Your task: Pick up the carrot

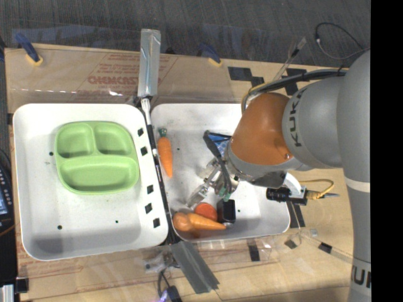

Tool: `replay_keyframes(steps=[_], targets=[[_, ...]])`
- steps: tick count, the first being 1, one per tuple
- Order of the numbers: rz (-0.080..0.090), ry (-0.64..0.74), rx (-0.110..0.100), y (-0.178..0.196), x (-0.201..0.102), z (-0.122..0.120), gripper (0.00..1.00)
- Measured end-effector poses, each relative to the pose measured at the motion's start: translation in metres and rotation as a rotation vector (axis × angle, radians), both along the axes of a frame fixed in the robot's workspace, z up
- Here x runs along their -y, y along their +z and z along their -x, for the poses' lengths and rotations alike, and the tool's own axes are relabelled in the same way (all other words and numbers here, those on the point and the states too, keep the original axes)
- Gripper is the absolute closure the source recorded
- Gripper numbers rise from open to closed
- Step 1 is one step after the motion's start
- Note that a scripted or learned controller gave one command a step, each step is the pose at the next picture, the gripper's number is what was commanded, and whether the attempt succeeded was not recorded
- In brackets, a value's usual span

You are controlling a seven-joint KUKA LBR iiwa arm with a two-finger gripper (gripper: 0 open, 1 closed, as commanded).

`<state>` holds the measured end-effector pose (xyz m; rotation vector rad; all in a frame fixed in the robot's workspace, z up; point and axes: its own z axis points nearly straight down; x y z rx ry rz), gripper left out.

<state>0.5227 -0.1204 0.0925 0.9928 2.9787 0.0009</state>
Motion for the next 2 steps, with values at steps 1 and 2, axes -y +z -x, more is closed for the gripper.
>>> replay_keyframes(steps=[1,2], targets=[[0.000,-0.269,-0.003,-0.001,-0.029,0.028,0.00],[0.000,-0.510,-0.003,-0.001,0.019,-0.017,0.00]])
